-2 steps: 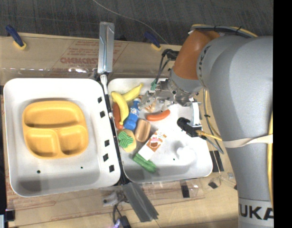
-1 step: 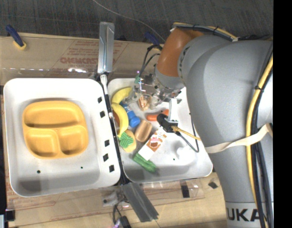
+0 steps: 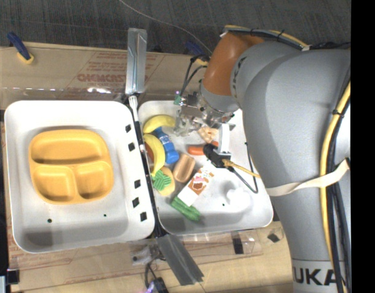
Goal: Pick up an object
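The gripper [image 3: 190,122] hung low over the right bin [image 3: 255,207], its grasp impossible to tell, with the banana [image 3: 155,140] just to its left, long axis running down the bin's left wall.

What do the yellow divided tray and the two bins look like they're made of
The yellow tray looks like molded plastic, matte with a soft sheen and rounded compartment edges. The left bin and right bin look like smooth white plastic, though coated metal can't be excluded.
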`<state>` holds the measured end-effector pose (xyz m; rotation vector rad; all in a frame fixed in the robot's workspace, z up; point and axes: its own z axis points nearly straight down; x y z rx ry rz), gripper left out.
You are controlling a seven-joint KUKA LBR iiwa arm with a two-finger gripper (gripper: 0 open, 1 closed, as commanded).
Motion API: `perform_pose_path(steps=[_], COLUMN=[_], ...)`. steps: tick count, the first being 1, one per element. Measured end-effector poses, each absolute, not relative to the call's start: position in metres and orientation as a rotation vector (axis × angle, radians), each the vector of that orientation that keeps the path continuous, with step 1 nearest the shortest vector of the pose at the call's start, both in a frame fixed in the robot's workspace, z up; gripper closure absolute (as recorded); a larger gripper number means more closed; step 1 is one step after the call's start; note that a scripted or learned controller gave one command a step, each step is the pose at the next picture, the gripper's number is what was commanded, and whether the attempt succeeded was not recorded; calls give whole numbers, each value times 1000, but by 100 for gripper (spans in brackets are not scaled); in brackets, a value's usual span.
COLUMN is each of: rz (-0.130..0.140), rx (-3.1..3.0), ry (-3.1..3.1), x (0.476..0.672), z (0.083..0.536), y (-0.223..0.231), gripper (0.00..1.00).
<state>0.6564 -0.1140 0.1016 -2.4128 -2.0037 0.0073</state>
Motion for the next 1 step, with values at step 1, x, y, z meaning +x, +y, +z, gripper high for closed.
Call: perform_pose_path(steps=[1], rz=[1], rx=[-2717], ry=[-1572], x=[594], z=[193], y=[-84], gripper=[100])
